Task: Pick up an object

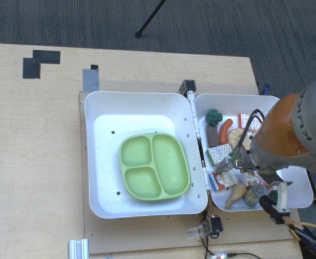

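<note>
Objects for picking lie heaped in the right bin (301, 196), and much of the heap is hidden under the arm (287, 134), which comes in from the right and covers the bin's middle. Going left to right: the left bin (101, 144) holds a green divided plate (155, 166) with three compartments (nothing else inside it). Past the shared rim, the right bin shows a dark green piece (213, 116) near its far wall, a red-orange sausage-shaped item (225, 129) just beside it, a patterned packet (218, 154) below, and a tan elongated thing (234, 196) near the front wall. Several smaller pieces between these are too jumbled to name. The gripper (239, 163) sits low among the clutter; whether it is clenched or released cannot be made out.
</note>
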You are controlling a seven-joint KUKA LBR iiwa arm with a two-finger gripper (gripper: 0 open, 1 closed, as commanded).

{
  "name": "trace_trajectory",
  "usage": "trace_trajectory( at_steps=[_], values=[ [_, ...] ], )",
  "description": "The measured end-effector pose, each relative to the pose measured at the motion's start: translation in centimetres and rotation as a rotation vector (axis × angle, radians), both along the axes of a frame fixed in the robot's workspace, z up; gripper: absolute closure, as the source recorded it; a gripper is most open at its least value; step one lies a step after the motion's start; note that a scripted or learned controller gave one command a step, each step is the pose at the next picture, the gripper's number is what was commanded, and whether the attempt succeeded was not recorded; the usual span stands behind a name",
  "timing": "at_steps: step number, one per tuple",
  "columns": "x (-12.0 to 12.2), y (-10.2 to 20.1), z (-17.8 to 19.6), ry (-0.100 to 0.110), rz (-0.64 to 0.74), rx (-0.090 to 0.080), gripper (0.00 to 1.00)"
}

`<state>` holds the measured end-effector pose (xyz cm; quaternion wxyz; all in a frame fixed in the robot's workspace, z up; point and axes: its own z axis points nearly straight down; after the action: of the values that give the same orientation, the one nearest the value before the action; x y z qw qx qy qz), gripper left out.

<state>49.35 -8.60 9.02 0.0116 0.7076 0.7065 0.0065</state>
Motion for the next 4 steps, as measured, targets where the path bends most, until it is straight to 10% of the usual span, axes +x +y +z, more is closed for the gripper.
trace_trajectory(
  at_steps=[4],
  values=[
    [0.0,0.0,-0.01,0.0,0.002,0.0,0.0]
  ],
)
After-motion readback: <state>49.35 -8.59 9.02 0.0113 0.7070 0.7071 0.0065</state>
